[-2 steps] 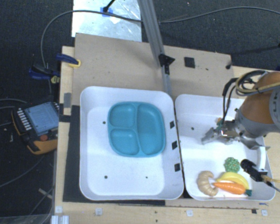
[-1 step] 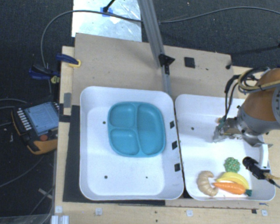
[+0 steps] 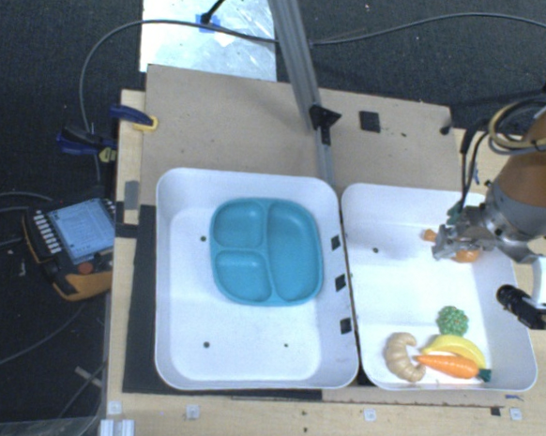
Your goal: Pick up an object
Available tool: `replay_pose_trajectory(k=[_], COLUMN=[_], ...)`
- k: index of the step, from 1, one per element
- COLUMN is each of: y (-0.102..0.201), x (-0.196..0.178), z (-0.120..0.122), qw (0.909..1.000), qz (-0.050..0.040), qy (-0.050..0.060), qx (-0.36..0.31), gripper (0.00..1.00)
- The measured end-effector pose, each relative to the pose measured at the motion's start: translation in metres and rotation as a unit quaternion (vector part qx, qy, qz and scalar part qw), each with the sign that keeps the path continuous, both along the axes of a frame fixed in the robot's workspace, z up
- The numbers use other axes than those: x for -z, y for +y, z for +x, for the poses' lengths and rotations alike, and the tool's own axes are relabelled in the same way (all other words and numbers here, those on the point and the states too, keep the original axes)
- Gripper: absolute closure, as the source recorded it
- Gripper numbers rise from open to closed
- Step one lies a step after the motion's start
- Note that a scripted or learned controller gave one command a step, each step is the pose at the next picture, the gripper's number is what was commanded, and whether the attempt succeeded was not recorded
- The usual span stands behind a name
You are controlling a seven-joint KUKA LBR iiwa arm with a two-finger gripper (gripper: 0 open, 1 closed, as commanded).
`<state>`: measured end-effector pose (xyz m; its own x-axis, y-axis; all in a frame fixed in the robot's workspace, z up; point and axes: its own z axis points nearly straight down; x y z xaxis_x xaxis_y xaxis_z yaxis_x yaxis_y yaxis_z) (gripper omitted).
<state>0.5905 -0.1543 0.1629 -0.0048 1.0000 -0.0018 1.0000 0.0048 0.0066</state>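
Down at the front edge of the worktop, in the front right corner of the right bin (image 3: 382,268), sits a little pile of toy food — a carrot (image 3: 448,365), a banana (image 3: 458,348), a green broccoli (image 3: 451,320) and a tan croissant (image 3: 402,355), all bunched up and touching. Over in the left bin (image 3: 179,280) there's a blue divided plate (image 3: 267,250) lying flat near its back half. The tool (image 3: 457,242) is low over the back right part of the right bin, with something small and orange (image 3: 465,257) right at its tip — can't tell if it's spread or pinching that thing. Grey arm (image 3: 530,200) comes in from the right edge.
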Motion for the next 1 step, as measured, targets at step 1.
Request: replay_pose_trajectory(k=[1], y=[-0.0001], x=[-0.0540], z=[0.0015], qw=[1.0000], qz=[0.0002], qy=[0.000], qx=[-0.001], gripper=[1.00])
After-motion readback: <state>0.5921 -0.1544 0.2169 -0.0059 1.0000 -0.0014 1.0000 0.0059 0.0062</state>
